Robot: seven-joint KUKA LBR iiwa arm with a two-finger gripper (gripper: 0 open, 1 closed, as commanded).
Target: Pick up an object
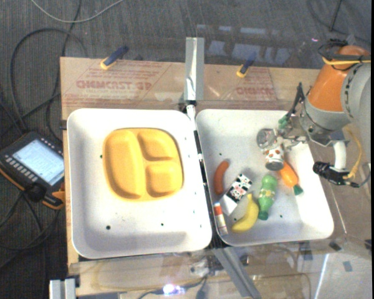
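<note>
My gripper (278, 136) hangs low over the upper right part of the right bin (311, 220), at the end of the grey arm with the orange band (333, 86). Directly below it lies a small white cup with red marks (275, 160), close to or touching the gripper's tip. An orange carrot with a green end (290, 175) lies just right of the cup. Further down are a green bottle (267, 195), a yellow banana (248, 215), a black-and-white block (240, 187), a reddish sausage (220, 174) and a small white tube (219, 218).
The left bin (87, 229) holds a yellow divided tray (144, 162). A metal divider post (192, 73) stands between the bins at the back. A handheld pendant (31, 164) lies off the bench to the left. Cables (336, 167) hang by the arm at the right.
</note>
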